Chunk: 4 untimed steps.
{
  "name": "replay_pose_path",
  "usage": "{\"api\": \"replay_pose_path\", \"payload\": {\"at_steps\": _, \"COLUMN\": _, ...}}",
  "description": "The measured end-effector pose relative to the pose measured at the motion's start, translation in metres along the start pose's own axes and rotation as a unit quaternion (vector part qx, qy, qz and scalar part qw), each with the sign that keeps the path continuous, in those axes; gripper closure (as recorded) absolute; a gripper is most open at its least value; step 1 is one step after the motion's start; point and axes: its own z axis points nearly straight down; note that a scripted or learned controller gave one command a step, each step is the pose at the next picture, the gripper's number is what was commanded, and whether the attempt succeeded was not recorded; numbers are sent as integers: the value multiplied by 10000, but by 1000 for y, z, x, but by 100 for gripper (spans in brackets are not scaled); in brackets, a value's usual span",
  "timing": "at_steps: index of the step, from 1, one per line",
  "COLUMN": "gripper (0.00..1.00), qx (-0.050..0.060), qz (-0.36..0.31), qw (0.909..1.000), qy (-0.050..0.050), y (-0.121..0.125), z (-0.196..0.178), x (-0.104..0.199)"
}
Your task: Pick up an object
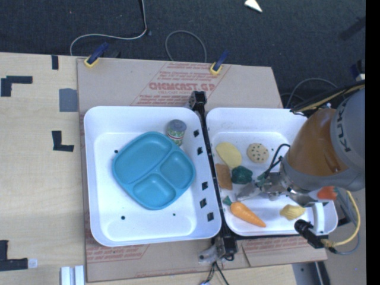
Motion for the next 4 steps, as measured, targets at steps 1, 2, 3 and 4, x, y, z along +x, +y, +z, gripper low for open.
{"api": "replay_pose_path", "payload": {"at_steps": 1, "gripper": 0, "qx": -32, "qz": -26, "qw": 10000, "qy": -9, "y": 68, "z": -4, "x": 31}}
{"api": "replay_pose_path", "payload": {"at_steps": 2, "gripper": 0, "qx": -35, "qz": -25, "qw": 10000, "qy": -1, "y": 131, "z": -3, "x": 38}}
{"api": "replay_pose_path", "payload": {"at_steps": 3, "gripper": 0, "qx": -25, "qz": -28, "qw": 10000, "qy": -3, "y": 188, "z": -3, "x": 34}}
{"api": "replay_pose_path", "payload": {"at_steps": 4, "gripper": 0, "qx": -50, "qz": 5, "qw": 10000, "qy": -13, "y": 161, "z": -103, "x": -13}}
